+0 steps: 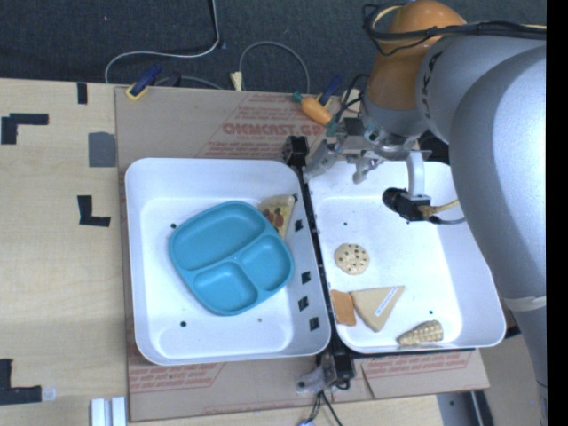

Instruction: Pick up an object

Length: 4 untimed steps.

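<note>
My gripper [360, 161] hangs over the far edge of the right bin [461, 264], close to the divider between the two bins. Nothing shows between its tips. Below it in the right bin lie a round chocolate-chip cookie [351, 258], a tan sandwich wedge [378, 306], a small orange cracker [343, 308] touching the wedge's left side, and a waffle-cone piece [420, 333] by the front wall. The left bin [146, 238] holds a blue divided plate [231, 256], with a pizza slice [279, 212] at the plate's far right corner.
The grey arm [497, 131] fills the right side and overhangs the right bin's far right part. Cables and an orange-handled clamp [313, 108] lie on the cardboard behind the bins. Black clips [304, 278] run along the divider.
</note>
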Motion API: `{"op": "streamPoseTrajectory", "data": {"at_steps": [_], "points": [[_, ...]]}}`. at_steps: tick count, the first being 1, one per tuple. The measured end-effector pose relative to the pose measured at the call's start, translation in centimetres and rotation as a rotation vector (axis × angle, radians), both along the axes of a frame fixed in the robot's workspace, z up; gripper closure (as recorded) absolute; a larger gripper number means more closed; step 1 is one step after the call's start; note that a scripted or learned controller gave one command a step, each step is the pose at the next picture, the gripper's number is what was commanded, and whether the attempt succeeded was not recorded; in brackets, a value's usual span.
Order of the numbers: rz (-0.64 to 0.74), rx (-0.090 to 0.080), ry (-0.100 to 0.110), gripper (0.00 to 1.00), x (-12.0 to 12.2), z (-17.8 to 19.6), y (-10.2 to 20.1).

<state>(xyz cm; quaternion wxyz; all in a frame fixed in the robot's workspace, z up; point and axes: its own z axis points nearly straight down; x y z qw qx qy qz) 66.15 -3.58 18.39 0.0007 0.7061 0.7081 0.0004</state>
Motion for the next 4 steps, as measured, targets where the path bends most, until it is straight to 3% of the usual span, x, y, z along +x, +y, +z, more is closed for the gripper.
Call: {"op": "streamPoseTrajectory", "data": {"at_steps": [1,2,3,4], "points": [[-0.002,0.000,0.005,0.00,-4.3,0.0,1.3],[-0.003,-0.001,0.005,0.00,-7.4,0.0,0.4],[-0.008,-0.003,0.009,0.00,-5.7,-6.4,-6.6],[-0.002,-0.002,-0.004,0.00,-8.4,-9.9,-6.7]]}}
